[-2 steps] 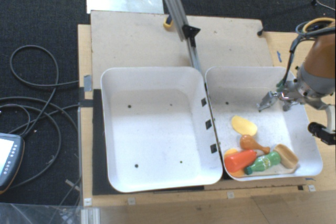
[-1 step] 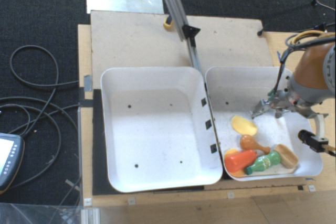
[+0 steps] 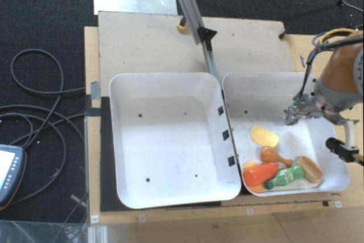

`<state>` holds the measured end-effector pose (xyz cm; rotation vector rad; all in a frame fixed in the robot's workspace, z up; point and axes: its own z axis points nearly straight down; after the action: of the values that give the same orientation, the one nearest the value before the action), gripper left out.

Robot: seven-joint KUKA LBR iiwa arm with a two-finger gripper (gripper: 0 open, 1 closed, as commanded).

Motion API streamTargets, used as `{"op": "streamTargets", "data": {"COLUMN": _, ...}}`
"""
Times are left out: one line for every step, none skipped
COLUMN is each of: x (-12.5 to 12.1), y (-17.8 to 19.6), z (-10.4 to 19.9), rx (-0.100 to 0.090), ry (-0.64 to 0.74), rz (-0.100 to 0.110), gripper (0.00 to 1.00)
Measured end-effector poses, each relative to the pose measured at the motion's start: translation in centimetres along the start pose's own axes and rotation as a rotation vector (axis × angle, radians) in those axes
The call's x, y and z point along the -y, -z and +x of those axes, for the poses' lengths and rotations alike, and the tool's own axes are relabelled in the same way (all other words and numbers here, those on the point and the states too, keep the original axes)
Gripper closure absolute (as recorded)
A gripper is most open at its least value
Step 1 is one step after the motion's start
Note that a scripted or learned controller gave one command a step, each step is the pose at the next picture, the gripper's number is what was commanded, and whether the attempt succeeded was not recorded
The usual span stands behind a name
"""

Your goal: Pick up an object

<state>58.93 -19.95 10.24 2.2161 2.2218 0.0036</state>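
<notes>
Item: pick-up task, status at this moment — not yet done, as far as could be judged.

- Arm (image 3: pixel 341 74): reached in from the right, over the right bin's far-right part. Jaws (image 3: pixel 293 114) hung near the bin's back half, above bare floor; too small and blurred to say whether wide or narrow, so cannot tell. Nothing visible between them.
- Right bin (image 3: pixel 256 88): all objects lay in it, bunched at the front.
 - yellow piece (image 3: pixel 264 136), alone, nearest the jaws.
 - brown drumstick-shaped toy (image 3: pixel 274 155), just behind the front cluster.
 - red-orange piece (image 3: pixel 260 171), front-left corner.
 - green bottle (image 3: pixel 286 176), lying on its side, touching or nearly touching the tan scoop-like piece (image 3: pixel 310 169).
- Left bin (image 3: pixel 165 139): white floor w/ a few dark dots.

Left to do (est.): descend, close, lift.

Room: yellow piece had open floor around it, prob. easiest approach. Front cluster sat close to the front rim and to each other; tight for jaws. Divider edge between bins well apart from the jaws.
</notes>
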Motion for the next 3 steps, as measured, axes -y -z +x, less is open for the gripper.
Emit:
{"op": "streamTargets", "data": {"x": 0.3, "y": 4.7, "z": -0.7, "rx": 0.001, "ry": -0.002, "rz": -0.002, "gripper": 1.00}}
{"op": "streamTargets", "data": {"x": 0.2, "y": 9.1, "z": -0.7, "rx": 0.002, "ry": 0.001, "rz": -0.003, "gripper": 1.00}}
{"op": "streamTargets", "data": {"x": 0.1, "y": 13.5, "z": -0.6, "rx": 0.001, "ry": 0.004, "rz": -0.002, "gripper": 1.00}}
